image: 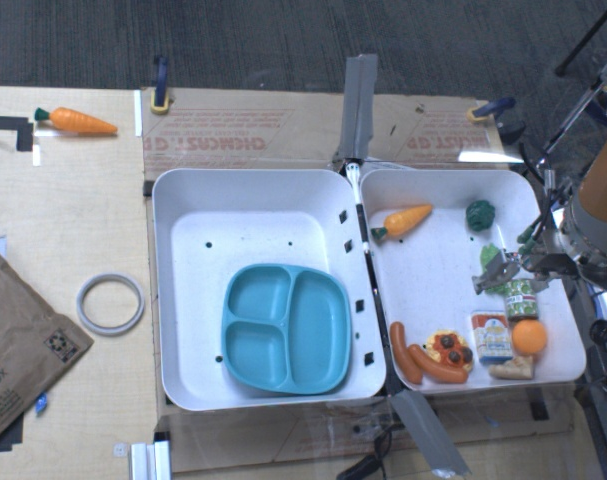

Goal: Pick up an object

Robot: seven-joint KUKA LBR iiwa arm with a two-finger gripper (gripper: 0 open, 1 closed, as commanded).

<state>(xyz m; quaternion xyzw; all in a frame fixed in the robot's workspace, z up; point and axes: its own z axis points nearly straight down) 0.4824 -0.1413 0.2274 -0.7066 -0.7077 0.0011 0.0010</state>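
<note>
The end effector (495,274) hung low over the right bin (438,183), near its right wall, with the arm (593,208) coming in from the right edge. Whether it was released or clenched could not be told, since dark metal parts and a green leafy piece (491,259) crowded together at its tip. No object could be made out between its tips.

Just below it stood a small green-labelled can (521,299), and beneath that lay an orange ball (529,337) touching a small white carton (492,336). A pale biscuit-like piece (513,369) lay under the ball against the bin's front wall. To the left of these sat a slice of toy pizza (449,347) and two sausages (419,359), close together in the front left part of the bin. A toy carrot (404,220) lay in the back left part, and a dark green lump (480,214) sat toward the back right.

The left bin (253,193) held a teal divided plate (286,328) toward its front.

On the bench (63,218), well apart from both bins, lay a second carrot (76,121) at the back left, a roll of tape (110,302), and a brown cardboard box (18,348).
</note>
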